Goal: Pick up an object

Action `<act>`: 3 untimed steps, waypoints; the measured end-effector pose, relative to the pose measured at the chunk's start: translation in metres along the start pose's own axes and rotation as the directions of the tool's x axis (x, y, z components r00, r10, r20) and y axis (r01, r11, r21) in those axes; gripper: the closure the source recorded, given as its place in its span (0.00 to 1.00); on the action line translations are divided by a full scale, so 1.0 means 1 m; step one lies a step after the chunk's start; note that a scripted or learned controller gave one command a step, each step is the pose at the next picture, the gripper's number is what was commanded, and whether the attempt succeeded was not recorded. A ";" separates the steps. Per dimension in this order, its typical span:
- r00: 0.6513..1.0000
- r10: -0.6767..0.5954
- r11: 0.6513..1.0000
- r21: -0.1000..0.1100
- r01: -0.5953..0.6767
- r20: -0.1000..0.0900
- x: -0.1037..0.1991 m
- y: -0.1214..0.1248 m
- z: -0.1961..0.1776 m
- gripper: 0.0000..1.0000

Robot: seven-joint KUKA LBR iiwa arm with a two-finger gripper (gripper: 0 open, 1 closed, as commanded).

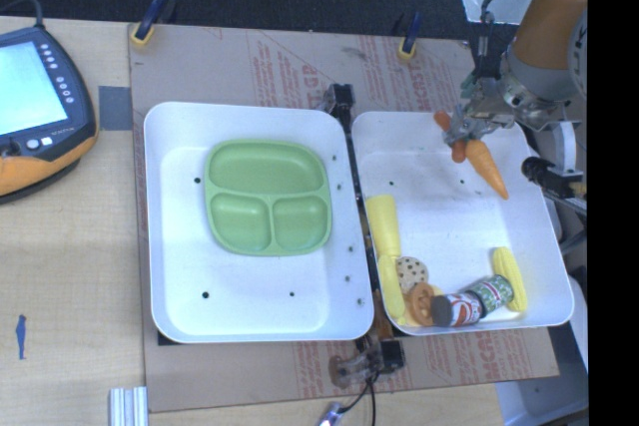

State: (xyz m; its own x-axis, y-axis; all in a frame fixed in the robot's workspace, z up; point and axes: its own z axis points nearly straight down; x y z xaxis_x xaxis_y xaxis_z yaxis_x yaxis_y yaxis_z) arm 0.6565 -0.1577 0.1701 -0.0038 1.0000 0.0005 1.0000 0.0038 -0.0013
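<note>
Rows of red print run across the brown cardboard sheet (300, 65) beneath the two shallow white bins (160, 214), too small to read. The small red, white and green can (479, 299) in the right bin carries a label, illegible too.

Even overhead light, bright, w/ soft short shadows. White bins (170, 314) near blown out, mild glare on tablet screen (28, 100). Slightly soft focus overall; arm (554, 15) at right edge a bit blurry.
</note>
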 end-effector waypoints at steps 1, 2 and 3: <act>1.000 0.000 1.000 0.004 0.000 0.001 0.016 -0.087 -0.021 1.00; 1.000 -0.001 1.000 0.004 0.001 0.002 -0.029 -0.098 0.034 1.00; 1.000 -0.003 1.000 0.003 0.003 0.002 -0.002 -0.078 0.021 1.00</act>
State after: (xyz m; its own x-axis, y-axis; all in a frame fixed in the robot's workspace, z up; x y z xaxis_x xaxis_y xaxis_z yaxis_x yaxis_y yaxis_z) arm 0.5788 -0.1598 0.1489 -0.0068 1.0000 -0.0014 1.0000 0.0068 -0.0044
